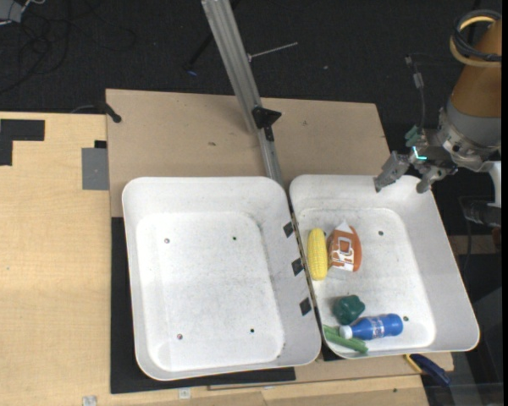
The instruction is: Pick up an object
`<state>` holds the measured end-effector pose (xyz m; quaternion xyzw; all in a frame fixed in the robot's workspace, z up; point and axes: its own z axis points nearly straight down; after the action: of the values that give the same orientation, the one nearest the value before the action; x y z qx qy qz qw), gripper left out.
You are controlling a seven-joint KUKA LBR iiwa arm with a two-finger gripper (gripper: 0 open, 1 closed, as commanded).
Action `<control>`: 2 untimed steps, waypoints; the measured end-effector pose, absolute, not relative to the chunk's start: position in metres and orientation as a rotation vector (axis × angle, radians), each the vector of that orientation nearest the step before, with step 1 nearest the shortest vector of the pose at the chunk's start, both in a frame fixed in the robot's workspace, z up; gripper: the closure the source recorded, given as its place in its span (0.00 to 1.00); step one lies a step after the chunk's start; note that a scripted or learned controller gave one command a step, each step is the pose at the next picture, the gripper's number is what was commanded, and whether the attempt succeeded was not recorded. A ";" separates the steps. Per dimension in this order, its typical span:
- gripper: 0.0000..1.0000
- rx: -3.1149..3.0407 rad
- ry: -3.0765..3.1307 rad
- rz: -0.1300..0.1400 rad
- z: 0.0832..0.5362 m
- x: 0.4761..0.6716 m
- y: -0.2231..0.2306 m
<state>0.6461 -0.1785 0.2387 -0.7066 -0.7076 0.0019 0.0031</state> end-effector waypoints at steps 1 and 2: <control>0.00 -2.215 -2.225 0.003 0.242 0.647 -0.178; 0.00 -2.209 -2.224 0.007 0.178 0.649 -0.172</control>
<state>0.6486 -0.1718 0.1782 -0.7048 -0.7094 0.0021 0.0036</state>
